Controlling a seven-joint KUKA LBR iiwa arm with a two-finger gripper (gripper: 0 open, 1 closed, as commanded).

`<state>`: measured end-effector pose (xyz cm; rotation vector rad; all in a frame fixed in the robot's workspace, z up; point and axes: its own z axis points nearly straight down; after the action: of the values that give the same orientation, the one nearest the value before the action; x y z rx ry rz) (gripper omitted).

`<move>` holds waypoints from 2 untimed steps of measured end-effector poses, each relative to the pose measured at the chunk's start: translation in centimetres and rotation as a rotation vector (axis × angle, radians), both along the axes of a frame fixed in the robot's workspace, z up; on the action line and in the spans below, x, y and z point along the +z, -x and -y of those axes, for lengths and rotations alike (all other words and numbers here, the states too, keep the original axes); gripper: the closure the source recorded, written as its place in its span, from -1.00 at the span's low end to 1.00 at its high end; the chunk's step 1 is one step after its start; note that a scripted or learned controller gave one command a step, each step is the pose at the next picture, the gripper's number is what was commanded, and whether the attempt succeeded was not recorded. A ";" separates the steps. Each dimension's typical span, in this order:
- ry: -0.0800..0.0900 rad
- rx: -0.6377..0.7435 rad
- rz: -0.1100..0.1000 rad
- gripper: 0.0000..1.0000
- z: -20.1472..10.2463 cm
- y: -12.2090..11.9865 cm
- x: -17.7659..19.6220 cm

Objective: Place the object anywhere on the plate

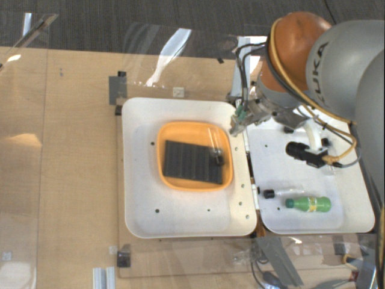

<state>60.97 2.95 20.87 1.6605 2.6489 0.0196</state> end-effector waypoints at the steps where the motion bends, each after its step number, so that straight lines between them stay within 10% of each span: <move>1: 0.002 0.062 -0.014 1.00 -3.2 3.7 -2.3; 2: 0.002 0.061 -0.014 -1.00 -3.2 3.7 -2.3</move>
<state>57.29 6.11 18.53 1.5839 2.7080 0.0065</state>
